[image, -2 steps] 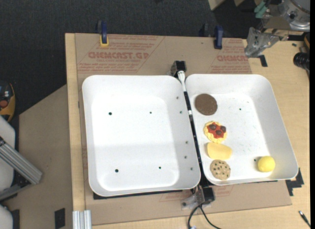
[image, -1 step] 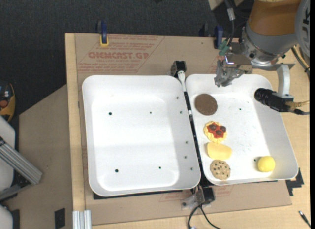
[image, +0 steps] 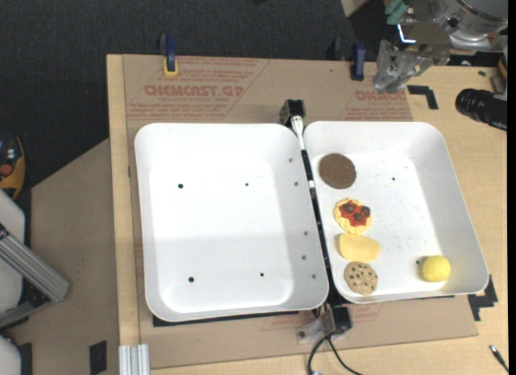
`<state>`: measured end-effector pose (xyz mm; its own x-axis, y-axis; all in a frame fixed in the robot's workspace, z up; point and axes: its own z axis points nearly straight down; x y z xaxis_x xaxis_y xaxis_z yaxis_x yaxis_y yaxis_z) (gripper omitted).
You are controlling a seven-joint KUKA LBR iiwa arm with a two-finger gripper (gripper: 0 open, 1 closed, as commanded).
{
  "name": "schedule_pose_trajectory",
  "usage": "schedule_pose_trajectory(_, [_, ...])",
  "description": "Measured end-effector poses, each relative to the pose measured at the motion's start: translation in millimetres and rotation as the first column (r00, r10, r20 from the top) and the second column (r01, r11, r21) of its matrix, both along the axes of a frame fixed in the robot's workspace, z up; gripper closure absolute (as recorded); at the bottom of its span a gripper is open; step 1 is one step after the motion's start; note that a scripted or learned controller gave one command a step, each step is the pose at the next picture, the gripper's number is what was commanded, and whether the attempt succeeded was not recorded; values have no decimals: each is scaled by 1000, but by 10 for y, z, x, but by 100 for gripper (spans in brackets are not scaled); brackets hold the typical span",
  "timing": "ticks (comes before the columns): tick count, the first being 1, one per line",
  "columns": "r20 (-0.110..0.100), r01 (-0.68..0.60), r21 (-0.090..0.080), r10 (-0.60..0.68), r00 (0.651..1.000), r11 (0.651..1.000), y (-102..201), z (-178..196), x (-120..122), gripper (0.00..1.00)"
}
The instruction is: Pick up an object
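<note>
White right bin [image: 451,172] holds objects along its left wall; claw [image: 393,71] above.

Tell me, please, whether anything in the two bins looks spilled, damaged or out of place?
Nothing stands out. In the right bin the brown disc, red-topped piece, yellow piece and cookie lie in a column near the divider; the lemon lies apart. The gripper hangs beyond the bins.
</note>
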<state>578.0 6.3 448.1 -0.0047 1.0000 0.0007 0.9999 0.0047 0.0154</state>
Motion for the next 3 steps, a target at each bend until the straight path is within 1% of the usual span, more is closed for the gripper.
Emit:
schedule_pose_trajectory(1, [-28, 0, 0, -1, 1000, 1000, 475, -1309, -177, 100])
schedule_pose_trajectory(2, [0, 1, 3, -1, 1000, 1000, 579, 239, -595, 100])
schedule_pose_trajectory(3, [-26, -2, -2, 2, 1000, 1000, 1245, -800, -448, 100])
